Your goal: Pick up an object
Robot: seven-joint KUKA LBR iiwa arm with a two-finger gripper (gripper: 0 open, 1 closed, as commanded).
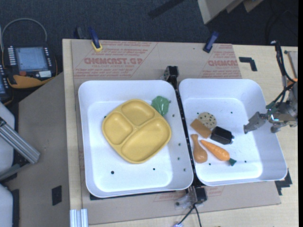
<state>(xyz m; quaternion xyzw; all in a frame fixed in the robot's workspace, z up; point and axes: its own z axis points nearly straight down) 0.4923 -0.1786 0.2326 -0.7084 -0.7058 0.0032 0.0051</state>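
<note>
Carrot [216, 150] well left of tool [258, 122]

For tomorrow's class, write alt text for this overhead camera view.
A gripper reaches over the right bin, which holds a carrot, drumstick, cookie and black block. The left bin holds a yellow divided plate and a green toy.
</note>
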